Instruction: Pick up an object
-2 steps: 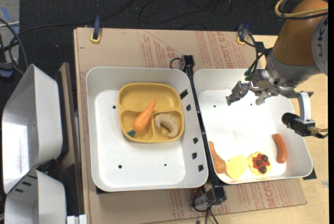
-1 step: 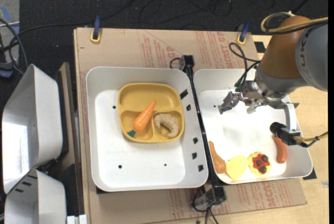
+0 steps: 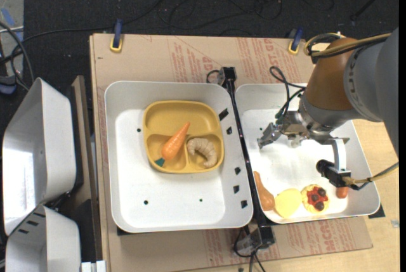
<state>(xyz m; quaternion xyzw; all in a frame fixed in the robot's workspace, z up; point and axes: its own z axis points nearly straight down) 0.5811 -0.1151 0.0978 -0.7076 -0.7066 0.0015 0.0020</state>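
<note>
The hand (image 3: 269,136) hangs low over the far part of the right bin (image 3: 365,150), above bare white floor. Whether it is spread or closed cannot be told from this angle, and nothing is seen in it.

The candidate objects lie well apart from it, along the near wall of that bin: an orange drumstick-shaped piece (image 3: 263,191), a pale yellow disc (image 3: 288,202) just to its right, and a small tart with red berries (image 3: 315,197) beside that. Their crowding against the wall may hinder a clean approach.

The left bin (image 3: 120,156) carries a yellow divided plate (image 3: 183,113), holding a carrot (image 3: 175,141) in one compartment and a pale curled piece (image 3: 203,150) in the next.
</note>
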